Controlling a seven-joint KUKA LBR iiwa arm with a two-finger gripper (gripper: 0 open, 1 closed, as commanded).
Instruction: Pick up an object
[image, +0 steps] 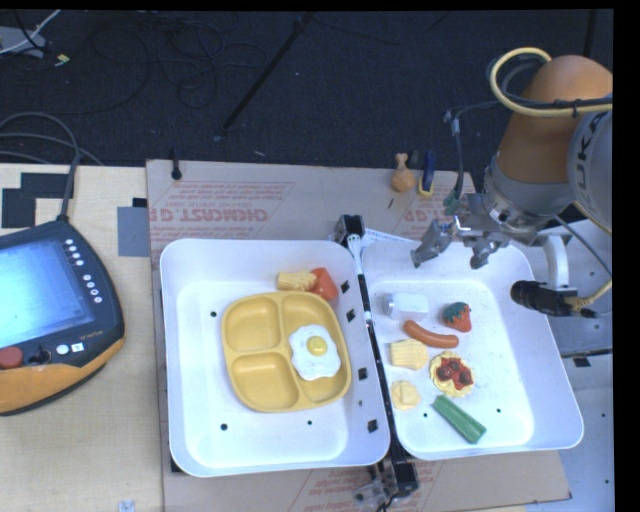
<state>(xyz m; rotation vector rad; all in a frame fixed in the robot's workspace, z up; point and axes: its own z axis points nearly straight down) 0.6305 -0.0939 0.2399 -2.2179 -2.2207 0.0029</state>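
Toy food is lying scattered in the right bin (560, 420), the likely pick targets: a sausage (431, 335) near the middle, a strawberry (458, 316) just beside its right end, a yellow cheese block (408, 354) below the sausage, a small pizza (452, 374) to the right of the cheese, a pale round piece (405, 395) lower down, and a green stick (459, 419) slanting near the front. A clear, whitish piece (403, 303) is sitting above the sausage.

The gripper (456, 247) is hanging over the far rim of this bin, well apart from the food, with its two fingers spread open and nothing between them. The grey arm with its orange section (556, 110) is reaching in from the right.

In the left bin (190, 400), a yellow divided plate (260, 350) is carrying a fried egg (316, 352) in its right compartment. An orange-and-yellow piece (308, 282) is resting just beyond the plate's far edge.

Both bins are sitting on a cardboard sheet (240, 205). A control pendant (55, 310) with a lit screen is lying at the left of the bench.
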